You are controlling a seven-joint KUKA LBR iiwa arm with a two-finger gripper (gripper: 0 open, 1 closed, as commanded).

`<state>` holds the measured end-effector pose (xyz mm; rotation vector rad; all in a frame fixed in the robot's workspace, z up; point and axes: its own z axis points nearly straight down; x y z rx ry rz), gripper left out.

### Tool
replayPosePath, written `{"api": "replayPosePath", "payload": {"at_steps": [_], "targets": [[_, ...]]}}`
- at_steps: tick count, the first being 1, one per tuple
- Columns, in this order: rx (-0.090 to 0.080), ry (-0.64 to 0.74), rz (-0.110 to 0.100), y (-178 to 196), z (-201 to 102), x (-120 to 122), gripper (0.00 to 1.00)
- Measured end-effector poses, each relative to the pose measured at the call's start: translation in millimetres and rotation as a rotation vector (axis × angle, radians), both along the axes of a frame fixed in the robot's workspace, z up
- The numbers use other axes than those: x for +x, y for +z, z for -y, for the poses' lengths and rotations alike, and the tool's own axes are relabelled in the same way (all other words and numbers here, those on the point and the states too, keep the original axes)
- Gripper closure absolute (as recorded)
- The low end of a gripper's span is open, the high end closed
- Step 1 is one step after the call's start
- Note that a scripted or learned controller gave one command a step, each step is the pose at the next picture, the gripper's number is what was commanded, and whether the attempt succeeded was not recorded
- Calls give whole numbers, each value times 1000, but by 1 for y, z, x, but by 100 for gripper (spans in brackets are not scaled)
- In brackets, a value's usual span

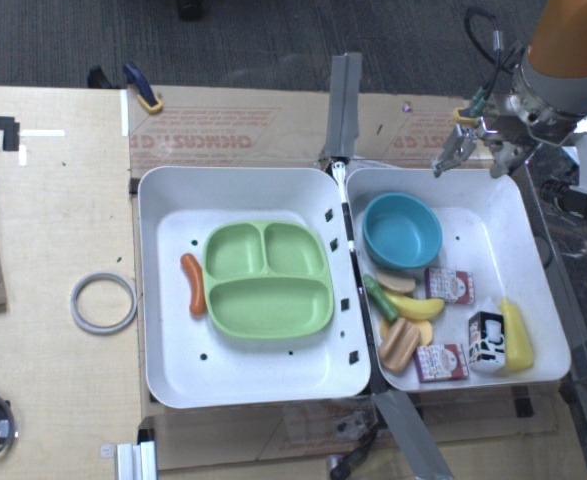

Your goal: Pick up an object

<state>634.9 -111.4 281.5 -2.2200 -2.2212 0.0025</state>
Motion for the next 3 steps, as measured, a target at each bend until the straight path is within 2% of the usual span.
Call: {"api": "replayPosePath", "payload": {"at_steps": [1, 2, 3], "targets": [[0, -38, -2, -175, 6, -28, 0], [-2, -169, 2, -97, 85, 2, 0], [0, -82, 6, -186, 51, -79, 0]]}}
